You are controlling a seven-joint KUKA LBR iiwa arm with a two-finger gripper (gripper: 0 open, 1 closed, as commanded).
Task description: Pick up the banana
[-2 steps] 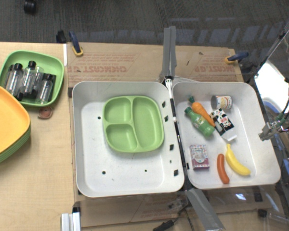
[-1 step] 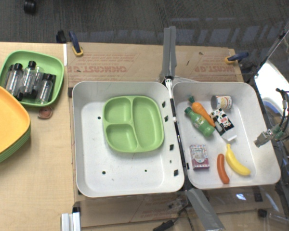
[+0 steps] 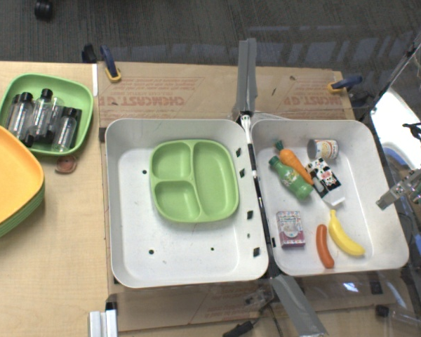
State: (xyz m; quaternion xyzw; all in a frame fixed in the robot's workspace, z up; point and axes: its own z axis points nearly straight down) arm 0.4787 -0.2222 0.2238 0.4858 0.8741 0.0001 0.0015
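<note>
The banana (image 3: 345,238) lies flat in the right bin (image 3: 379,188), near its front edge, just beside a red sausage (image 3: 324,246) and apart from the other items. It is probably a light, rigid, smooth toy; grip across its curved mid-section. Jaws state: cannot tell.

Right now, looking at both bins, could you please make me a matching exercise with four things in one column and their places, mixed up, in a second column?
Things:
1. banana
2. green plate
3. carrot
4. pink box

Places:
A. in the left bin, near its middle
B. right bin, far part, beside the green bottle
C. right bin, near corner, just right of the sausage
D. right bin, near its left wall

Pairs: 1-C, 2-A, 3-B, 4-D
</note>
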